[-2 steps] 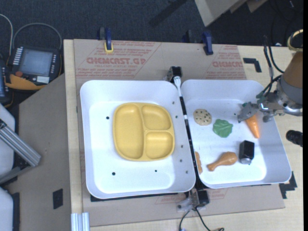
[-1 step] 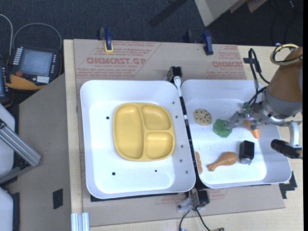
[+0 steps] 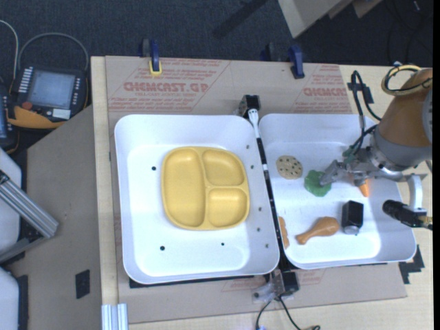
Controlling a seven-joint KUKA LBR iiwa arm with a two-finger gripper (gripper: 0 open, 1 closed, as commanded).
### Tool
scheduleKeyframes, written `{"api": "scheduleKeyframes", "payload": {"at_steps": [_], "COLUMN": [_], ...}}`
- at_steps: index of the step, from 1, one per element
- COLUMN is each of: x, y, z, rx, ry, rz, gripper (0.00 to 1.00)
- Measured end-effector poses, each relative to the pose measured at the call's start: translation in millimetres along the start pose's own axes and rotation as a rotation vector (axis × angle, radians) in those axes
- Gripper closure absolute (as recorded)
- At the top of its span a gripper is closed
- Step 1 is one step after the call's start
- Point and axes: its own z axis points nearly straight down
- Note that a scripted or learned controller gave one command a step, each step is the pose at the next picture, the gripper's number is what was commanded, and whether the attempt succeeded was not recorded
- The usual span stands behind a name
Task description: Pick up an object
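One tool [image 3: 335,172], low in right bin [image 3: 330,253], touching green toy [image 3: 317,183]; finger spread impossible to tell. Reach step by the look of it; next calls for closing and lifting. Near toy: one cookie [image 3: 289,166], one drumstick [image 3: 317,230], one black block [image 3: 353,216]. Left of toy: one yellow tray [image 3: 205,187].

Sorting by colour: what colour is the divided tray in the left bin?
Yellow; the divided tray shows plainly in the camera view.
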Motion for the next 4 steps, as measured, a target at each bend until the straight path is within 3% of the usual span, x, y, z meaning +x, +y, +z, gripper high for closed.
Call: {"api": "scheduleKeyframes", "payload": {"at_steps": [1,3,4], "x": [-1.4,-5.0,-5.2], "y": [0.6,1.7,2.6], "z": [-11.4,-111.0,-125.9], "rx": [-0.004,-0.009,-0.007], "ry": [-0.004,-0.012,-0.011], "rz": [0.001,0.004,0.003], "gripper": [1.00,1.00,1.00]}}
